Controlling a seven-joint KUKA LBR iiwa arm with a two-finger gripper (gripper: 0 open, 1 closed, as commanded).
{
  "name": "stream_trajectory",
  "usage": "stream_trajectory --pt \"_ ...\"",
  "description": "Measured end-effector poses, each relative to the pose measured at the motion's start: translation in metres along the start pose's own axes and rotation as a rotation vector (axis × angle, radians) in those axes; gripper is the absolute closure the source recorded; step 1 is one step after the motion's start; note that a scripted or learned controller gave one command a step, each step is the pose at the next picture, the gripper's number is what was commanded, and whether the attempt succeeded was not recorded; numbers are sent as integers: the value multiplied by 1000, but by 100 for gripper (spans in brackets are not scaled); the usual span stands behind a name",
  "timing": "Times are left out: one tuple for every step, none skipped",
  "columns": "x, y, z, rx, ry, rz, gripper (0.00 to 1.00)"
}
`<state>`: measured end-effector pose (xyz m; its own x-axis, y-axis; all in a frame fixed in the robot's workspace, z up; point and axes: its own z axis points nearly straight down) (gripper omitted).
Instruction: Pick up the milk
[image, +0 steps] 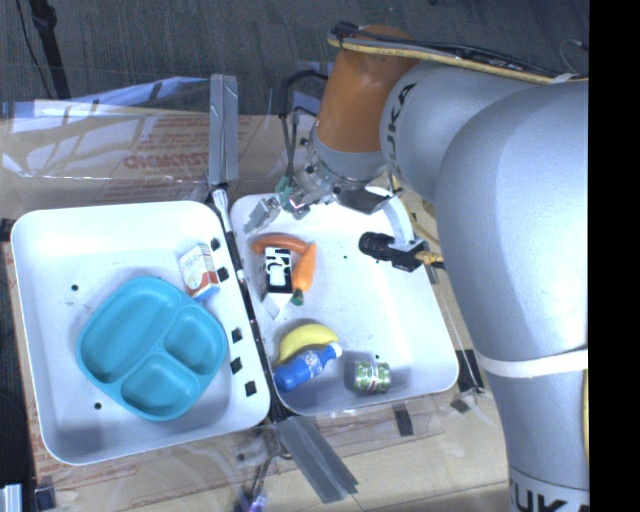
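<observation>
Counter carries two white bins side by side. Left bin has a blue divided plate, and the milk, a small carton with red and white on it, sits just beside the plate's upper right edge, close to the wall between the bins.

Right bin, as I see it: a hot dog near the top, a carrot next to a black-and-white box, a banana touching a blue bottle, and a green can near the bottom edge.

Gripper is over the right bin's upper left corner, above the hot dog and well apart from the milk. I see nothing between its fingers. Can't tell from this angle how wide they are set.
</observation>
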<state>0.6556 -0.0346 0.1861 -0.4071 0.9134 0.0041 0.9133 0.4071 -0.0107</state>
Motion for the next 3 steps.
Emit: stream_trajectory --pt "-1 -56 -1 0 0 135 0" --pt "-36 -60 69 -21 -5 165 0" --pt "-34 -59 61 -18 0 160 100"
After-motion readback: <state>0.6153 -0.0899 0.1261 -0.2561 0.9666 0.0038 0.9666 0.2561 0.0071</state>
